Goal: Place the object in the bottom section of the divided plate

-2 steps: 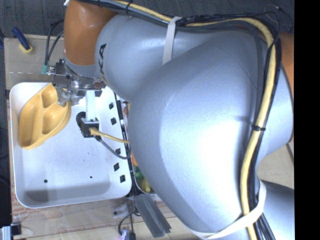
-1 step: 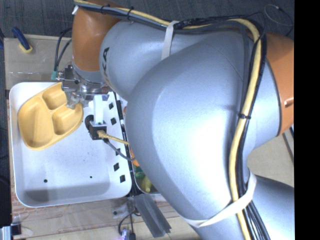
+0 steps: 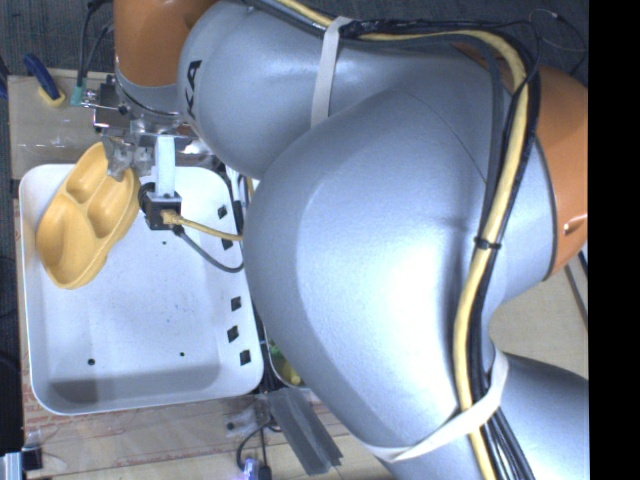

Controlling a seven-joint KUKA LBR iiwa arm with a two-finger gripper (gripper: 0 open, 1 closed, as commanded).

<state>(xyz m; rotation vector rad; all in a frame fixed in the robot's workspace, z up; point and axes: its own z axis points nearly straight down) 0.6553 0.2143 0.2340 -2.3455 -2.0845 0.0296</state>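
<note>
Now | gripper (image 3: 122,160): grips yellow divided plate (image 3: 85,218) rim | plate tilted over white bin (image 3: 130,368)

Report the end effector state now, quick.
End effector: cannot be told; it sits at the upper edge of the yellow divided plate in the white bin.

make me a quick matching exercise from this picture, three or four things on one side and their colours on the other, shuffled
Things:
1. divided plate
2. bin
3. band above the wrist
4. arm body

Colours:
a. orange
b. white
c. grey
d. yellow

Pairs: 1-d, 2-b, 3-a, 4-c

The divided plate lies tilted at the upper left corner of the bin, beside the gripper.
</note>
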